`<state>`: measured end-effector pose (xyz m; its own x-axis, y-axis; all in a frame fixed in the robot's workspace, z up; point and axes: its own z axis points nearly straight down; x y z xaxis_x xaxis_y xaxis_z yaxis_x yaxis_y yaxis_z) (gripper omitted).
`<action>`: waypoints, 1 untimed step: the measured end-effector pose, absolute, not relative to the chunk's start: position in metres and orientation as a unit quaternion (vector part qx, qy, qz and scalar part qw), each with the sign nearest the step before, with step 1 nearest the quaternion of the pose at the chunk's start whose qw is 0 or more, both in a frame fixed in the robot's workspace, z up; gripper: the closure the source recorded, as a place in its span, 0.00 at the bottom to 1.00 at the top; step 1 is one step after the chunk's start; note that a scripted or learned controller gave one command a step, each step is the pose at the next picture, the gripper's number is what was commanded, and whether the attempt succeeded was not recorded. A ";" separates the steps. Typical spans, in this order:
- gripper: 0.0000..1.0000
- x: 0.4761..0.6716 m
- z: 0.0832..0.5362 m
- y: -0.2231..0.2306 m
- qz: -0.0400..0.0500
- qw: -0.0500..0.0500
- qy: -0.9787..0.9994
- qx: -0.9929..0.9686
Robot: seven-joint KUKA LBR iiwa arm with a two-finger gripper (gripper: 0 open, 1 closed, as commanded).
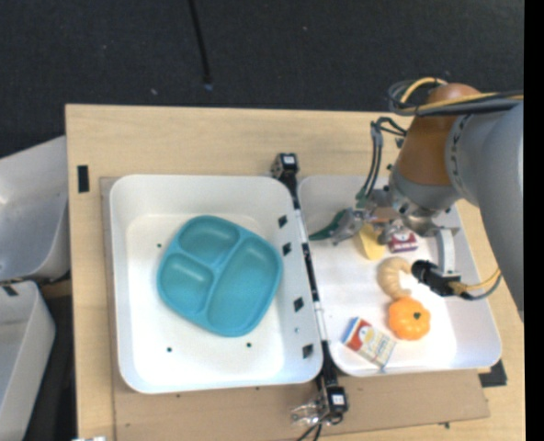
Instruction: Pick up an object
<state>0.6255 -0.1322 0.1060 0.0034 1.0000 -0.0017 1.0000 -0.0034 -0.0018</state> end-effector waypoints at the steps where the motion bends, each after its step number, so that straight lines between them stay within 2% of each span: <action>1: 1.00 0.626 0.120 -0.133 0.000 -0.002 -0.705 -0.709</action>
